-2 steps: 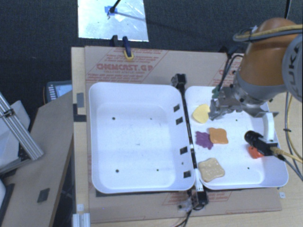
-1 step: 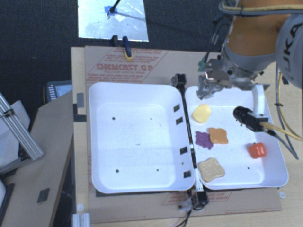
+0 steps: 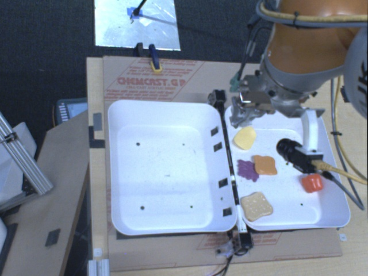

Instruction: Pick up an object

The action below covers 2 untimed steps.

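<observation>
The right white bin [image 3: 330,214] holds several small items. A pale yellow piece [image 3: 245,137] lies near its back left corner. A purple piece [image 3: 247,169] and an orange piece [image 3: 265,165] lie side by side in the middle. A red piece [image 3: 312,183] rests to the right, and a tan toast-like slice [image 3: 256,206] lies at the front left. My gripper [image 3: 239,118] hangs over the bin's back left corner, just above and behind the yellow piece. I see nothing held in it.
The left white bin [image 3: 118,171] adjoins the right one along a black hinged divider [image 3: 227,160]. Both bins rest on a cardboard sheet [image 3: 155,79] with a blue and yellow clamp [image 3: 154,59] at its back edge. A shiny foil sheet [image 3: 137,16] lies behind.
</observation>
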Tool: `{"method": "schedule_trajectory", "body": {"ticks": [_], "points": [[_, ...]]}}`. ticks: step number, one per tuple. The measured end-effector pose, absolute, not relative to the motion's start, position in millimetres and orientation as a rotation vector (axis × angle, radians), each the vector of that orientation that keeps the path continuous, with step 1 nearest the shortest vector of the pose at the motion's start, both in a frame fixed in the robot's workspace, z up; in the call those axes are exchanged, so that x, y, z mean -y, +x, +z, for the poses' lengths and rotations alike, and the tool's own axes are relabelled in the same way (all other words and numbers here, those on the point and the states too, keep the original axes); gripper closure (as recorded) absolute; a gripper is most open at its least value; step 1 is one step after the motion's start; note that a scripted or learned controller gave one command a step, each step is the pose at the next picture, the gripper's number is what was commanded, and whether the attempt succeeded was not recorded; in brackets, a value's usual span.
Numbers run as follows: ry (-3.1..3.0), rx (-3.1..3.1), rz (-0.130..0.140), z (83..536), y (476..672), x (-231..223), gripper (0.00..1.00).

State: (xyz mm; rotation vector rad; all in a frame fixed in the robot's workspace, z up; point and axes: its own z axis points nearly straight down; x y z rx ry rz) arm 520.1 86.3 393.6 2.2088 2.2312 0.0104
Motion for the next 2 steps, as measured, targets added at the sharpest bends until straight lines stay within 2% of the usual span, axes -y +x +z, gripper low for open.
{"method": "schedule_trajectory", "body": {"ticks": [1, 2], "points": [[2.208, -2.232, 0.013, 439.5, 485.6, -144.8, 1.00], [2.209, -2.229, 0.009, 448.1, 487.6, -141.2, 1.00]]}}
